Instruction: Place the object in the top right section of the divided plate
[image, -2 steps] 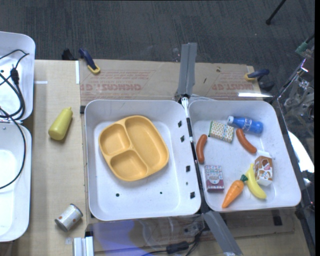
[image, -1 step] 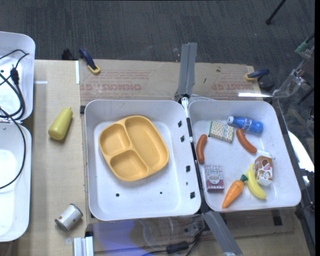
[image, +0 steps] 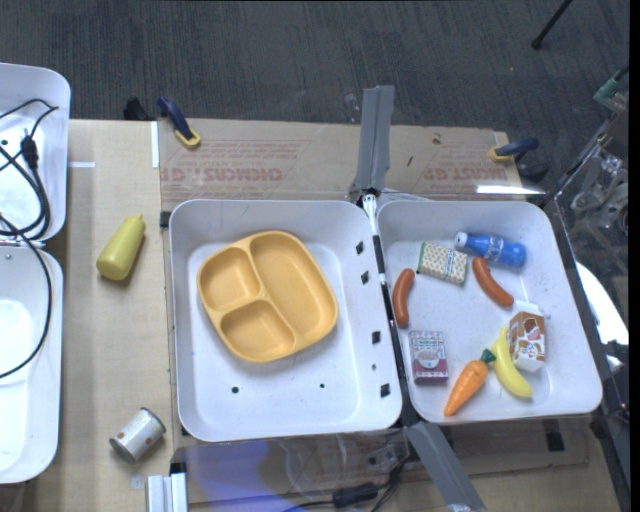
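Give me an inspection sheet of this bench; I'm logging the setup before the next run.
Surface: wooden bench bearing two white bins, left bin and right bin, side by side.
Job's things: yellow divided plate in the left bin, all three sections bare. Right bin holds a blue bottle, two sausages, a cracker pack, a red box, a carrot, a banana and a carton.
Clutter: mustard bottle and a can on the bench, left of the bins.
Pincer: nothing seen.
Cables: black cables over the white trays at left.
Surroundings: clamps on cardboard; dark carpet.
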